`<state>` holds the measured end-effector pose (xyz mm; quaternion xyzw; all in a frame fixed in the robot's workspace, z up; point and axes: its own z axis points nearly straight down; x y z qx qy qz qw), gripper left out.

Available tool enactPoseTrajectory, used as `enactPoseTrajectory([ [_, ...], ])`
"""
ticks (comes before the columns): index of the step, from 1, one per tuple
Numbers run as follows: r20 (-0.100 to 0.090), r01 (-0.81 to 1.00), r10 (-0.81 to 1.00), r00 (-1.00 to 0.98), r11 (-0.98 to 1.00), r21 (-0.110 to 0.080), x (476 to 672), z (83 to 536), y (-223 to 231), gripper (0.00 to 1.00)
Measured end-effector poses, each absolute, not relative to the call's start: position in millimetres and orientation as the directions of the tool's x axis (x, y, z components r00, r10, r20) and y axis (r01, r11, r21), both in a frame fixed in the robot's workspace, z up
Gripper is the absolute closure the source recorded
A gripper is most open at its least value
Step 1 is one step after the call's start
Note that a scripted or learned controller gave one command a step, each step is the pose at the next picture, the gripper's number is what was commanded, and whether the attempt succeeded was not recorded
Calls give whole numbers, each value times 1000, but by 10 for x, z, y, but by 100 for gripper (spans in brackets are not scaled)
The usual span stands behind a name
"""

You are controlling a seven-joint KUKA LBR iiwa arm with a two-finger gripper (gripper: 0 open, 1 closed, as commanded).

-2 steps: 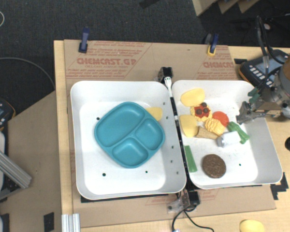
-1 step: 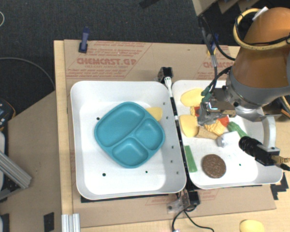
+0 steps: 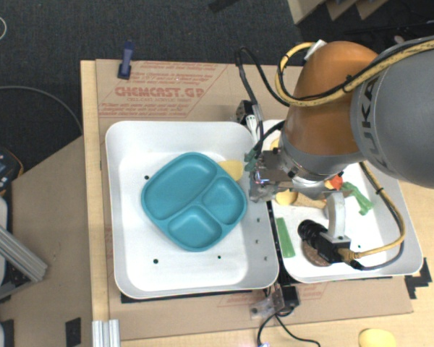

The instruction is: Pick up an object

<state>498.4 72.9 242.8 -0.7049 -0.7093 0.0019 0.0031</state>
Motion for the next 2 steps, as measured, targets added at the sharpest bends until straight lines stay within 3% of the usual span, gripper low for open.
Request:
enactPoseTrajectory([
  [1,2,1000,1000,-2,2,11,4893,3381,701,100],
  [2,2,1000,1000,-5,5,6,4794,3978,1141,100],
])
